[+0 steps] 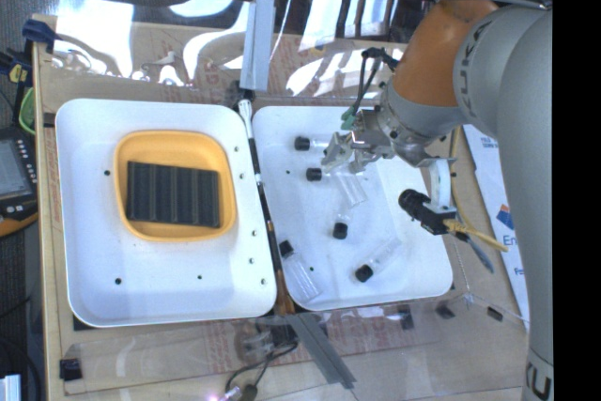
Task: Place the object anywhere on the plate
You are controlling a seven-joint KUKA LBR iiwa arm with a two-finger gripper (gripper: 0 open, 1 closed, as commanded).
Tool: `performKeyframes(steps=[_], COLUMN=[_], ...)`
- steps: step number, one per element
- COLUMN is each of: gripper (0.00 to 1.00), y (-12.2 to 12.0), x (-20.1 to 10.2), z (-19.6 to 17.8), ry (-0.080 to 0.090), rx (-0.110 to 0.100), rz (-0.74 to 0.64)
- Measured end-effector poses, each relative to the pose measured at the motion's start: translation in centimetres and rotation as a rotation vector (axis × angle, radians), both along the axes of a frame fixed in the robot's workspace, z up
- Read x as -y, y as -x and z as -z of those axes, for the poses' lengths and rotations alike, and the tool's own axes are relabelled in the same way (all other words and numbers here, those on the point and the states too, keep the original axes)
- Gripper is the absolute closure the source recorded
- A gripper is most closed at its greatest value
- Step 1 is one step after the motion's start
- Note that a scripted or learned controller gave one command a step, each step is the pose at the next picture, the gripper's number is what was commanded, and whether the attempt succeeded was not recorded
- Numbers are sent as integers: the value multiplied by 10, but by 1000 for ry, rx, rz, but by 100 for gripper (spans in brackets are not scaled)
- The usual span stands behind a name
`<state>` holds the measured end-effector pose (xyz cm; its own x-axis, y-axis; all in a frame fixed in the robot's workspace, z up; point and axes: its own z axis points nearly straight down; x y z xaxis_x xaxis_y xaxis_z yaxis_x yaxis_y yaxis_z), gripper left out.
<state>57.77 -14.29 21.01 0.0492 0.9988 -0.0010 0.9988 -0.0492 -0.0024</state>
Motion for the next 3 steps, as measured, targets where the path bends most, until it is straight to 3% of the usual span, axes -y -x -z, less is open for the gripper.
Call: performKeyframes(steps=[1,2,3], gripper=[100,0,0], y=[27,27,3], x=[-2,-2,-81], z=[43,43,19], ry=[-3,-2,-1], rx=[-2,-2,-1], rz=[-189,-188,-196])
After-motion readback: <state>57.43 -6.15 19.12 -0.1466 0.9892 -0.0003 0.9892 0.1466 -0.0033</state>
